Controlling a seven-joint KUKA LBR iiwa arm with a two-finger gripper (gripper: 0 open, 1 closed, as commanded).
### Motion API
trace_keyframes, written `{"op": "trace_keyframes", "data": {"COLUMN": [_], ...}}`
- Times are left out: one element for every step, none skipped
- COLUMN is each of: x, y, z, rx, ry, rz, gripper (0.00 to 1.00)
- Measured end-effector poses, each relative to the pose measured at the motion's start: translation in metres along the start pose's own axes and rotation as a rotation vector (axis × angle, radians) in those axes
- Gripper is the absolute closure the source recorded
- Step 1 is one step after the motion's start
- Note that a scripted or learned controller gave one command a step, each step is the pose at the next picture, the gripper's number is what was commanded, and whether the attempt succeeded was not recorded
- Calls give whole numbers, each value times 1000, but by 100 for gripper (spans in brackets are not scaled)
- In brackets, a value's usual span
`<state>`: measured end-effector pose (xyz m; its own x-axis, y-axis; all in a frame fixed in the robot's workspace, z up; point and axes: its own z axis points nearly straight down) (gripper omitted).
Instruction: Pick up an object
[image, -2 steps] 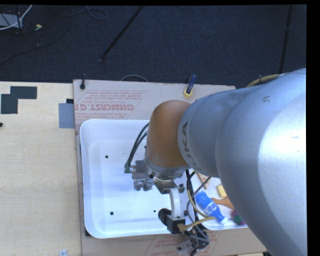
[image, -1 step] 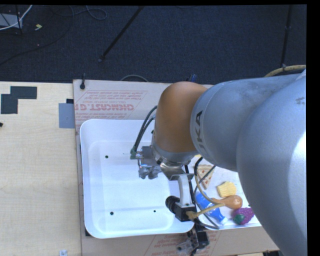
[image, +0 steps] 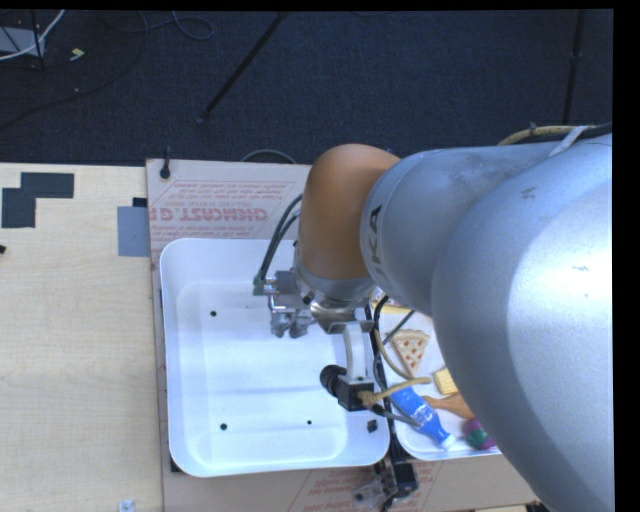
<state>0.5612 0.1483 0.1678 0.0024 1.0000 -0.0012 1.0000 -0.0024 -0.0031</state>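
My gripper (image: 291, 324) hangs over the middle of the left white bin (image: 190, 400), below the orange band of the arm (image: 340, 215). Nothing shows between its tips. The loose objects lie in the right bin (image: 440, 452), mostly hidden by the arm: a tan waffle-patterned triangle (image: 408, 350), a blue bottle (image: 422, 419), a yellow block (image: 446, 381), an orange piece (image: 456, 405) and a small green and purple ball (image: 478, 437). The gripper is to the left of all of them, across the wall between the two bins.
The big grey arm (image: 520, 300) covers most of the right bin and the right side of the bench. Brown cardboard (image: 215, 205) lies under the bins. The pale wooden bench top (image: 75, 340) stretches to the left.
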Motion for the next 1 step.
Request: {"op": "trace_keyframes", "data": {"x": [49], "y": [-8], "z": [18], "rx": [3], "ry": [2], "rz": [-6], "gripper": [100]}}
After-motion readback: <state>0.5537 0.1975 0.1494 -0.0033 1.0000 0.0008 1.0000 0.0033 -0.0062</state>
